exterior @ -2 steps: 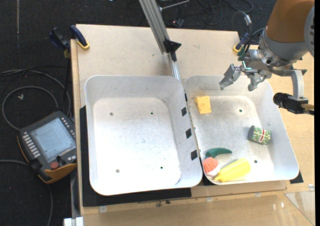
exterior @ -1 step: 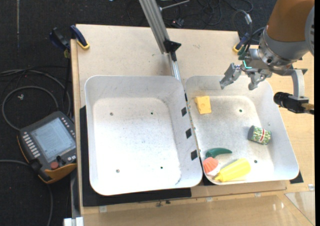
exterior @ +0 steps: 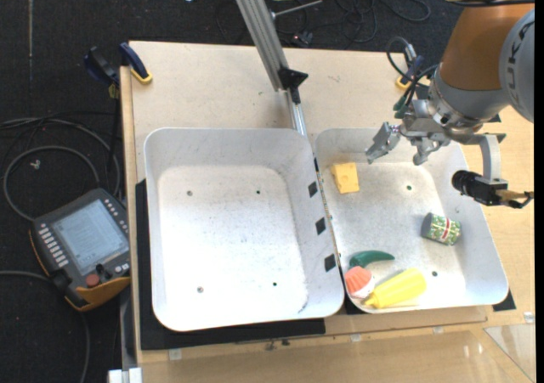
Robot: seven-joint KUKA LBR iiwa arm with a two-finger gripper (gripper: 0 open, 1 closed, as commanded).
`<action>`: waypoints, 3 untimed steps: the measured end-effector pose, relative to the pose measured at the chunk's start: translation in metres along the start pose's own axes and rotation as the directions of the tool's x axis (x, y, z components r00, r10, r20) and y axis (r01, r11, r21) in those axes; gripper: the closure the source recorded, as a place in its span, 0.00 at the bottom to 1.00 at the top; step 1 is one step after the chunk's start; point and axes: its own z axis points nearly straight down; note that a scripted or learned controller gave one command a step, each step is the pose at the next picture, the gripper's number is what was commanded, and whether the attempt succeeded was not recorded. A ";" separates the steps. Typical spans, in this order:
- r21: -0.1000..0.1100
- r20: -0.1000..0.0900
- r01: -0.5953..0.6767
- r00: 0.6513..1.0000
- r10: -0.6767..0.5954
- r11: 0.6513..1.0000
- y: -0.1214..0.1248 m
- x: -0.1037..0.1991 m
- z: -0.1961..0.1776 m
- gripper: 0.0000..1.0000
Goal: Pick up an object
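Hovering with prongs apart and nothing between them, end effector above right bin, nearest small yellow cheese-like wedge lying down-left, apart.

Only part of a word is showing: dark letters reading roughly "UK" on the grey arm at far right. The green can's label is too small to read.
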 end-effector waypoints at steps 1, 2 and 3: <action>0.000 0.000 0.000 1.000 0.000 1.000 -0.002 0.001 0.043 0.00; 0.000 -0.001 0.002 1.000 -0.002 1.000 0.008 0.002 0.095 0.00; -0.007 0.000 0.001 1.000 -0.001 1.000 0.009 0.002 0.081 1.00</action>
